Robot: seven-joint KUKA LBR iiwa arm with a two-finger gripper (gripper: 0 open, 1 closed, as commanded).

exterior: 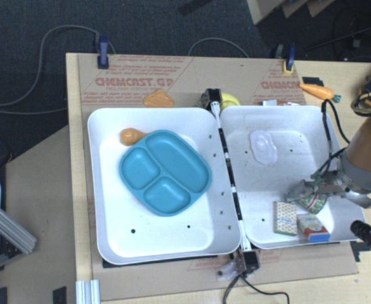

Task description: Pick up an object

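Gripper (309, 198) is low in the right bin (280, 116), near its right wall, arm coming in from the right edge. It sits on or right over a small crumpled wrapper-like item (313, 201), green/red/white print, bunched up with no clear long axis. Can't tell finger state: the tips merge with the wrapper and I can't confirm anything is actually between them, so not calling it a grasp. That's the relation that matters: the candidate is directly under the hand, not off to a side, so my read is the next move is a close and lift, not a reach. Wrapper looks soft and thin, likely to slip or crush. Just below-left of the hand: a flat patterned card or packet (286, 218), lying roughly upright in the view, and touching or just beside it a small red/blue box (312, 227), near the bin's front edge. Both are near enough to get clipped on a sloppy close. Further up-left in the same bin, a clear plastic blob (264, 147), well apart. The left bin (109, 189) holds a blue divided tray (165, 171) and a small orange piece (132, 135) at its upper-left corner, far from the hand.
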